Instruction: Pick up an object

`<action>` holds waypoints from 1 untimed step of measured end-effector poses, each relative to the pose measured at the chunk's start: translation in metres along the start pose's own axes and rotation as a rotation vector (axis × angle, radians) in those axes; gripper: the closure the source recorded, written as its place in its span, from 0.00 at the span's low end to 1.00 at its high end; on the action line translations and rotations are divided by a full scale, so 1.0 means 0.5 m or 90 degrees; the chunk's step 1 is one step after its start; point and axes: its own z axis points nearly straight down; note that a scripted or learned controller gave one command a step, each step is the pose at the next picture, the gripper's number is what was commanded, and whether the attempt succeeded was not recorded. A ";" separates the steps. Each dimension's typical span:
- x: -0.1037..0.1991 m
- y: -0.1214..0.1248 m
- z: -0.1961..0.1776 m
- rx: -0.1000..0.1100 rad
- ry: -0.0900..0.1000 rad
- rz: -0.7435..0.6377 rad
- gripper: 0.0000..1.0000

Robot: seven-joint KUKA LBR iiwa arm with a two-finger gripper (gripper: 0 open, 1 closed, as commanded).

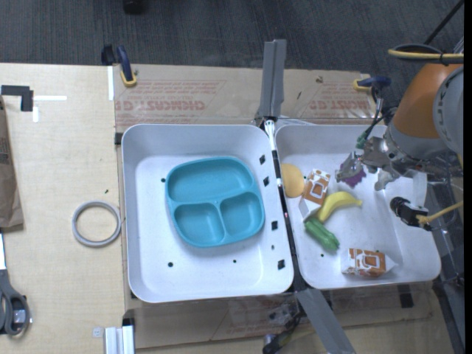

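Observation:
My gripper point(361, 170) hangs over the right bin point(413, 271), near its back middle. A small purple object point(355, 175) sits between its fingers, and the gripper is shut on it. Just below it lies a yellow banana point(338, 203), with a green cucumber point(321, 232) at the banana's lower end. A yellow lemon-like fruit point(292, 180) and a small orange and white carton point(316, 186) lie at the bin's left side. Another orange and white packet point(366, 262) rests near the front wall.
The left bin point(140, 220) holds a blue divided plate point(214, 201). On the bench to the left lie a grey ring point(96, 223), scissors point(13, 310) and a brown bag point(9, 175). A divider point(279, 198) separates the bins.

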 end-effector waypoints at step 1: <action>0.078 -0.041 0.020 0.001 0.000 -0.160 0.00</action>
